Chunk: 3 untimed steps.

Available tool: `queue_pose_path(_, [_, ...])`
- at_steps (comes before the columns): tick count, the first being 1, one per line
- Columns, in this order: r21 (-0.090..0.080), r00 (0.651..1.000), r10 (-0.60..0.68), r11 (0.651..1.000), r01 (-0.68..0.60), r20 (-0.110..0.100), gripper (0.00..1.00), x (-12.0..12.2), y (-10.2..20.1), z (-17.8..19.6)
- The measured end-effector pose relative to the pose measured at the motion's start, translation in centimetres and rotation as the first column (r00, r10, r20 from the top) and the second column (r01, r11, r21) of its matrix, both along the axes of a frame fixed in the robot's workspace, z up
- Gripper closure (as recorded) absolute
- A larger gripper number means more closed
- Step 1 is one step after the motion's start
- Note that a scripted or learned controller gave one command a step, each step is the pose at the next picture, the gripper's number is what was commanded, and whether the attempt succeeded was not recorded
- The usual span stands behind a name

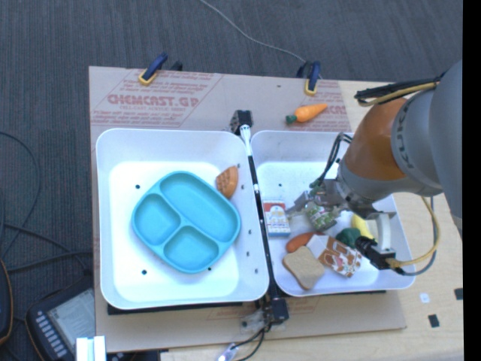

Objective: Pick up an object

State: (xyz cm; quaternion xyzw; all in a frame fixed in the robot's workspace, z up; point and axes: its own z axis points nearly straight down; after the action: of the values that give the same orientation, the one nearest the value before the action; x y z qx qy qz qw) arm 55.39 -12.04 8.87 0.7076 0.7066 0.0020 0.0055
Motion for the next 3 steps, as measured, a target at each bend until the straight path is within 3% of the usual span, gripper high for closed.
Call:
queue_pose_path(1, [0.0, 1.0, 0.0, 1.0, 0.0, 0.001, 1.0, 0.1, 0.0, 1.0])
queue_pose_path(2, [0.005, 1.0, 0.002, 1.0, -0.002, -0.012, 1.0, -6.6, 4.5, 9.6])
queue_pose_path(3, [0.005, 1.0, 0.002, 1.0, -0.002, -0.012, 1.0, -6.6, 4.5, 10.5])
